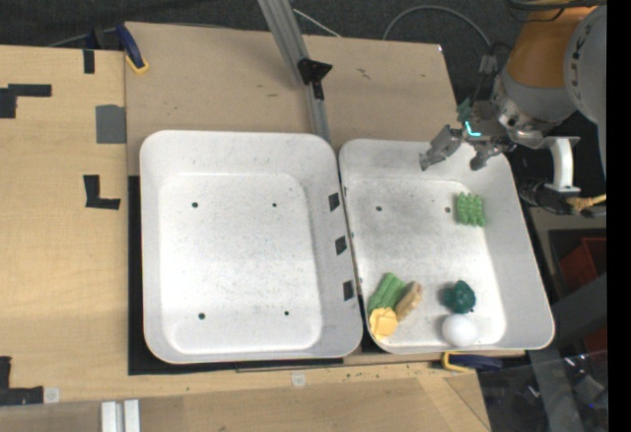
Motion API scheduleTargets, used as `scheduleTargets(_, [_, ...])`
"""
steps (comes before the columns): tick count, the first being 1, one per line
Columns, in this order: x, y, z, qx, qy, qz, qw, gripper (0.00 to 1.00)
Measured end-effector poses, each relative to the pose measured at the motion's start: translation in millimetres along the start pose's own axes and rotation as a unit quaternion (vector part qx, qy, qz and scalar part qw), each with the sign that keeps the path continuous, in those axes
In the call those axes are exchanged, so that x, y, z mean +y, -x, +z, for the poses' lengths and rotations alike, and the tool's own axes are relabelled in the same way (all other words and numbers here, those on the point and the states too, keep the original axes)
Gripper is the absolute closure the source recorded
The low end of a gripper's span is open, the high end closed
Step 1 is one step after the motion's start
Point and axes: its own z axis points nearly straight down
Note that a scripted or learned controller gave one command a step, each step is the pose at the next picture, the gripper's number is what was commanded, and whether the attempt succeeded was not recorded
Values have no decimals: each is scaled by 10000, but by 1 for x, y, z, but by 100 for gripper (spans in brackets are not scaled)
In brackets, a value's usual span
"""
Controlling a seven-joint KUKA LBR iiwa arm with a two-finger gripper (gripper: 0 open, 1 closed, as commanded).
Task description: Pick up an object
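Where the right bin (513,223) meets its near edge, four small things lie in a loose row: a green and tan toy (393,293) leaning toward a yellow piece (384,323) that touches it at the near-left corner; a dark green lump (457,297) to their right; a white ball (458,329) just in front of that lump, touching or nearly touching it; farther back, near the bin's right wall, a light green ridged block (470,209) sits alone, well apart from the others; none of them carries a label or writing that can be read. The gripper (459,153) hangs over the far right corner of this bin, beyond the ridged block and not touching it; its two fingers (438,150) are spread apart with nothing between them; a small teal light shows on its body. Behind it the grey arm (582,55) with its orange band (552,36) comes in from the right. The left bin (158,223) lies beside the right one, their rims touching along black clips. Both rest on a wooden bench (59,174) marked with black tape pieces and a grey patch; a metal pole (281,16) slants up from between the bins; no brand or print is legible anywhere.
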Motion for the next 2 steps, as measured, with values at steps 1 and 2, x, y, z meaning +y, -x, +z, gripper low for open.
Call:
scheduleTargets(1, [1, 0, -3, -9, 26, -5, 10000, 0])
scheduleTargets(2, [4, 7, 44, -12, 5, 0, 10000, 0])
